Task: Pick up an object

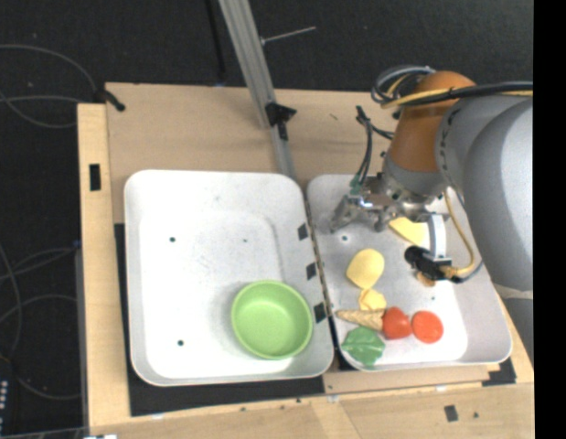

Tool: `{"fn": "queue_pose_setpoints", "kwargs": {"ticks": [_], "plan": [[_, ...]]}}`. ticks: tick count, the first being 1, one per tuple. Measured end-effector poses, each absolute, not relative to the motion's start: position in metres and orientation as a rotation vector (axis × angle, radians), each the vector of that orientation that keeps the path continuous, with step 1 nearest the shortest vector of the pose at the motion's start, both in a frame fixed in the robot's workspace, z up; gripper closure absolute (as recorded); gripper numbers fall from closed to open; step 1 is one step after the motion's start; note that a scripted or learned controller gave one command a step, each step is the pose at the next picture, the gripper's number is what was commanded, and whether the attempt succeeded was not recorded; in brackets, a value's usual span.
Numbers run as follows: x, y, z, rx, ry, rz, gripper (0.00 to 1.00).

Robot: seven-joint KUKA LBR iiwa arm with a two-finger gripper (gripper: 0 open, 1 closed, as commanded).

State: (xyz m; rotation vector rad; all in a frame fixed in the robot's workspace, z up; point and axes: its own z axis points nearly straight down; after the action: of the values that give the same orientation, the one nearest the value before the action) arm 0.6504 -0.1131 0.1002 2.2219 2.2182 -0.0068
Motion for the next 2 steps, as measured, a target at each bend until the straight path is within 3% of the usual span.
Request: {"fn": "queue_pose_setpoints", "kwargs": {"ticks": [1, 2], "plan": [[0.652, -0.113, 0.113, 2.222, 2.215, 0.000, 1.00], [0.646, -0.107, 0.165, 2.219, 2.219, 0.007, 1.00]]}}
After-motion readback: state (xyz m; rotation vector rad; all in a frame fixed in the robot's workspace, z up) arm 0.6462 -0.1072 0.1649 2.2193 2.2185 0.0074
